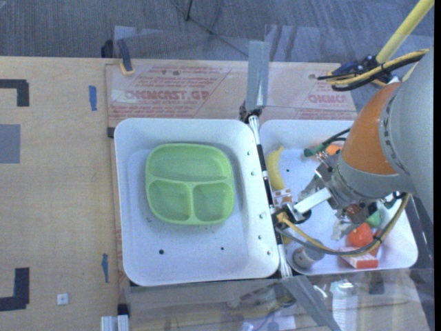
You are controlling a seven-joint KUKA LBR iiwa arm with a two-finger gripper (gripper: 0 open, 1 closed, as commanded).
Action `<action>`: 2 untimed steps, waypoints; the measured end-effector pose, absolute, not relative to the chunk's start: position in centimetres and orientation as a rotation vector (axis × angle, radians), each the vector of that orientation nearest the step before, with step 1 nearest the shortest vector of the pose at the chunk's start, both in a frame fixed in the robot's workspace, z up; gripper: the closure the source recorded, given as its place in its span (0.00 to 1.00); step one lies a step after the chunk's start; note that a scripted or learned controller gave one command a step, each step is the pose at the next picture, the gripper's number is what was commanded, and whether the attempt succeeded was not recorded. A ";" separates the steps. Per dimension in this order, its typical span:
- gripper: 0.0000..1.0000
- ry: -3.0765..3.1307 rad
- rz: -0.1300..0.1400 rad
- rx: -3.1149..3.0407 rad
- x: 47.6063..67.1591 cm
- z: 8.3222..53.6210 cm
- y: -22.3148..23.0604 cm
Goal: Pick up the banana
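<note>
Grey arm [406, 136] over right bin [403, 257], banana [275, 169] leftward

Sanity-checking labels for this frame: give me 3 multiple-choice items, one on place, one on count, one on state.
1. Where is the banana?
A. on the green tray
B. in the right bin, by its left wall
C. on the bench

2. How many compartments has the green tray?
A. two
B. three
C. five

3. Is the banana lifted?
A. no, it lies in the right bin
B. yes, it hangs over the left bin

Key: 1 B, it lies along the divider side; 2 B, one long above two small; 3 A, it rests on the bin floor.
</note>
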State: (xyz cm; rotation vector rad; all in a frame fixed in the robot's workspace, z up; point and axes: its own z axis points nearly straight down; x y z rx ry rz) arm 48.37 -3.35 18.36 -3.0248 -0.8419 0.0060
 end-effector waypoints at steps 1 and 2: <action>1.00 -0.848 0.011 -3.021 48.4 19.3 -3.2; 0.00 -0.848 0.011 -3.021 48.4 19.3 -3.2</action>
